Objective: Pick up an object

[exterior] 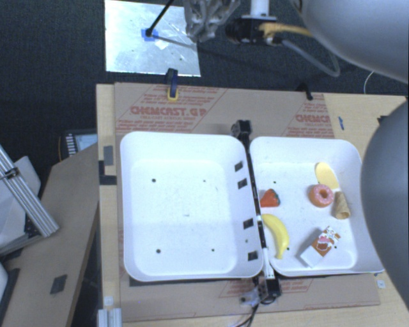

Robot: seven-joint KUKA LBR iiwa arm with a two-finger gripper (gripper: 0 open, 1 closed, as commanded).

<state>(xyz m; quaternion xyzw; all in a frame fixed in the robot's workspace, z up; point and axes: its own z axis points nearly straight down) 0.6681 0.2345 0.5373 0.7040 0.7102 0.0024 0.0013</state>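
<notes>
The frame's top edge crops the fingers (206, 19); the arm (383, 191) hides the right bin's (291, 153) far rim.

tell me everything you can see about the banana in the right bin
The banana is a small yellow curved piece, smooth and plastic-looking like toy food. It lies flat on the floor of the right bin, close to the bin's left wall by the divider, its length running from upper left down to a tip at the lower right. A red wedge-shaped item sits just above it, and a small red-and-white box lies to its right; neither appears to touch it.
</notes>
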